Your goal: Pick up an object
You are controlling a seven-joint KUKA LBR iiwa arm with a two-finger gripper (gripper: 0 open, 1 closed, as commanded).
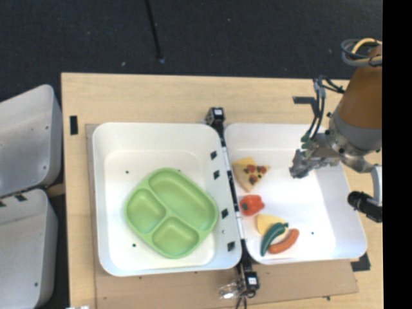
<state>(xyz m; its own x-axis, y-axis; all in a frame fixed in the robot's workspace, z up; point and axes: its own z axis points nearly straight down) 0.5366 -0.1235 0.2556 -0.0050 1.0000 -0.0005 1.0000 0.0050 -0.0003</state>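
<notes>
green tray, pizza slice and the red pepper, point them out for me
green tray (170, 212), camera view, on its central divider
pizza slice (250, 172), camera view, on its topped face
red pepper (252, 204), camera view, on its red body

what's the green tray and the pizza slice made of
Green tray: looks like moulded plastic with a matte-to-satin finish, one even colour and rounded compartment walls. Pizza slice: probably a plastic or rubber toy, with flat painted-looking colours; too small to be sure.
</notes>
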